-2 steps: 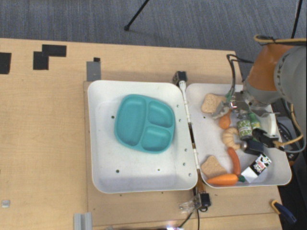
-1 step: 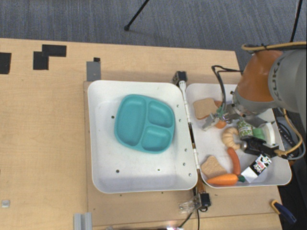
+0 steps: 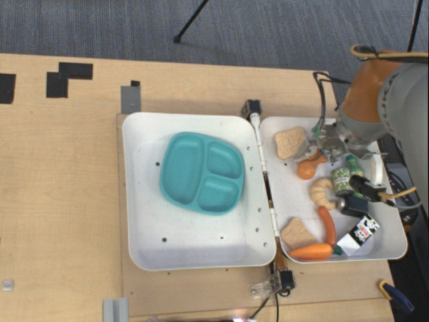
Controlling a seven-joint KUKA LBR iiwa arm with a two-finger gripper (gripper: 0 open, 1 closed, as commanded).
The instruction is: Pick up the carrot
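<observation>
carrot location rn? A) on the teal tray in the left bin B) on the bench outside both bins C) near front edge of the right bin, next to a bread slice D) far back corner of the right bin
C: the carrot lies along the front wall of the right bin, beside a bread slice; the tool is farther back in that bin.

Grey arm (image 3: pixel 402 106) reaching in from right — orange-banded wrist bent down, tool (image 3: pixel 320 146) lowered
</observation>
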